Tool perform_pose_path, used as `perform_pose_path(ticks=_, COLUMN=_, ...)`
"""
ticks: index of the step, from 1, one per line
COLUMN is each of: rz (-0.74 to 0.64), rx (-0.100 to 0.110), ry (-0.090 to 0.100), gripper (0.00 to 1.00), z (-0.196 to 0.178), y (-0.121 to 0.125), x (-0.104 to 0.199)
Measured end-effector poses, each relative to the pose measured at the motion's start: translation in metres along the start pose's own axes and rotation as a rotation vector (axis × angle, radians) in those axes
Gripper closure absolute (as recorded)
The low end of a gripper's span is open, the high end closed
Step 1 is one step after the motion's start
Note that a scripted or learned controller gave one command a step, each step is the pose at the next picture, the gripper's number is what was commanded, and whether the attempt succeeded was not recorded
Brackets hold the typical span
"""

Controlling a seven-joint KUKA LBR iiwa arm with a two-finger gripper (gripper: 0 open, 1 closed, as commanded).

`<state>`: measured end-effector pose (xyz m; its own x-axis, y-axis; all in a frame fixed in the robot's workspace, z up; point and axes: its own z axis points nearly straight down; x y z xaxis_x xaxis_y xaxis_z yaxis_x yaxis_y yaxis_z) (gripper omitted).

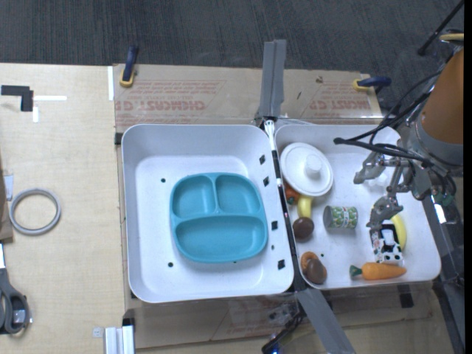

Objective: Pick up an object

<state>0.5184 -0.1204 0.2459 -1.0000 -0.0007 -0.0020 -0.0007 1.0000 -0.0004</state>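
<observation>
Just at six o'clock of the metal two-finger gripper [385, 211], fingers slightly apart and holding nothing, stands a black-and-white toy cow figure [386, 246], beside a yellow banana [400, 231].

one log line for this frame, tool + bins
tool: over right bin, above cow toy, nothing seen held | near: banana, carrot, green can | left bin: blue divided plate
</observation>
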Motion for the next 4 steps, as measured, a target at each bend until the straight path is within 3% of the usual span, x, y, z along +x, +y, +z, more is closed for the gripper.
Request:
perform_pose_path(ticks=1, rz=-0.082, rx=-0.001, ry=0.001, gripper=0.00, z=0.120, y=-0.008, x=-0.017)
perform_pose_path(ticks=2, rz=-0.055, rx=0.001, ry=-0.001, gripper=0.00, z=0.154, y=0.010, x=-0.054)
perform_pose_path(ticks=3, rz=-0.008, rx=0.002, ry=0.027, gripper=0.00, z=0.156, y=0.018, x=-0.135)
perform_pose_path(ticks=4, rz=-0.004, rx=0.001, ry=0.001, gripper=0.00, z=0.154, y=0.008, x=-0.023)
